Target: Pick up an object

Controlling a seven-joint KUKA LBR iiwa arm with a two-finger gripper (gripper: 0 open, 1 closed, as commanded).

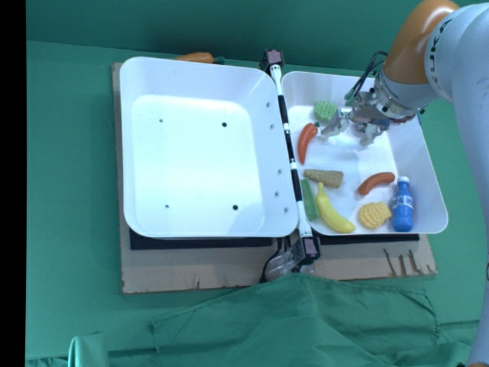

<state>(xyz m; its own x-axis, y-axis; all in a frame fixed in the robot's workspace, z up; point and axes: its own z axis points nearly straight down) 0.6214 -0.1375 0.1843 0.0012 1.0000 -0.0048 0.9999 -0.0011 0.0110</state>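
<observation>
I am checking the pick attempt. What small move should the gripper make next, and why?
Probably lower straight down and a little toward the green toy. The gripper is open above bare bin floor in the right bin, with nothing between its fingers, and that green piece lies just beside it, nearer than the red sausage.
</observation>
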